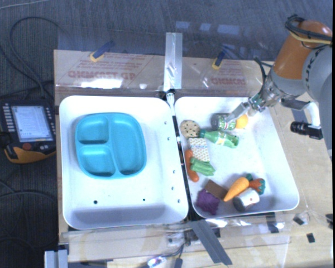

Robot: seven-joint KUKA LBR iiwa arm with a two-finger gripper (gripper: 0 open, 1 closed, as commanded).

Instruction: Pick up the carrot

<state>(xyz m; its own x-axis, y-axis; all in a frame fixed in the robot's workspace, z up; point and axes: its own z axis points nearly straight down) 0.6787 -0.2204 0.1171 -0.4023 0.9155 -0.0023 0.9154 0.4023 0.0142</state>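
Note:
The carrot [236,187] is orange and lies at a slant near the front of the right bin [282,166], its green top pointing right. It sits between a brown block [215,188] and a grey-white cylinder [247,199]. My gripper [234,118] hangs over the back of the same bin, well away from the carrot. It is beside a small grey can [220,121] and a yellow piece [242,122]. Nothing of the carrot is near it.
The right bin also holds a cookie [189,128], a green bottle [220,138], a checkered packet [199,146], a green piece [201,166], a thin orange-red piece [191,171] and a purple lump [207,201]. A blue divided plate [109,144] lies in the left bin [72,205].

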